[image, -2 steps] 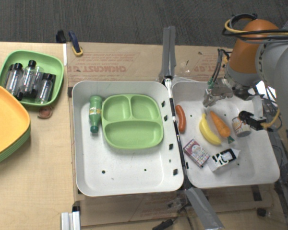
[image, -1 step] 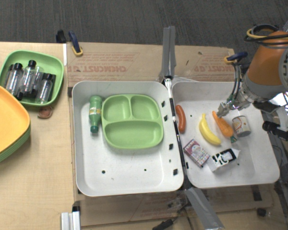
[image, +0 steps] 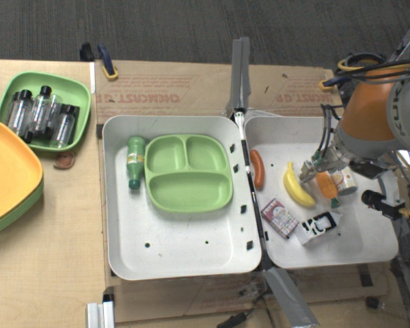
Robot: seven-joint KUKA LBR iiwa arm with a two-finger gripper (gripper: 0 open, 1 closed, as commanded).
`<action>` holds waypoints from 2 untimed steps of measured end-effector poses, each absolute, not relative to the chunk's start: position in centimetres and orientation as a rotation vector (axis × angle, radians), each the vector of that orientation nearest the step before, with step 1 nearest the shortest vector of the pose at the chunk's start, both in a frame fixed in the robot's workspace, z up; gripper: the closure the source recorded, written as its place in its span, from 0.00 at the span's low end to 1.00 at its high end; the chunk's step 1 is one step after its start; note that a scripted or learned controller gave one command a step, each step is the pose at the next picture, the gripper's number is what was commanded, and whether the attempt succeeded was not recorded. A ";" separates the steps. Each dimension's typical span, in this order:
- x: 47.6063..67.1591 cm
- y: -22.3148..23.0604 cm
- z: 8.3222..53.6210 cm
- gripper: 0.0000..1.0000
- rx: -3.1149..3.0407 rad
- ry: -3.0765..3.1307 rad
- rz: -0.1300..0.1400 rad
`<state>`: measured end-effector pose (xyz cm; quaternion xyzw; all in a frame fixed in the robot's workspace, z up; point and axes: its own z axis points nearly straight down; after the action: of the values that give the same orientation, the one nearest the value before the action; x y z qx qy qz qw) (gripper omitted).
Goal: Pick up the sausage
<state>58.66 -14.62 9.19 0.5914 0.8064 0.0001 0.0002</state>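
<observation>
We note the sausage (image: 258,169) lying untouched along the left wall of the right bin (image: 342,251), well apart from the gripper (image: 313,170) hovering beyond the banana (image: 297,186); the whole pick remains to be done.

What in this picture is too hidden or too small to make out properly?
- gripper: its tip is tiny in the camera view, lost among clutter beside the banana.
- orange item: partly covered by the arm, kind unclear.
- pink packet: print too small to read.
- orange plates: cut off by the left edge.
</observation>
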 end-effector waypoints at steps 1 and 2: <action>54.2 -21.1 9.3 1.00 2.224 2.225 0.008; 63.0 -22.2 12.3 1.00 2.518 1.879 -0.004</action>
<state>63.02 -22.21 12.30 0.8015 0.5979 -0.0013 0.0000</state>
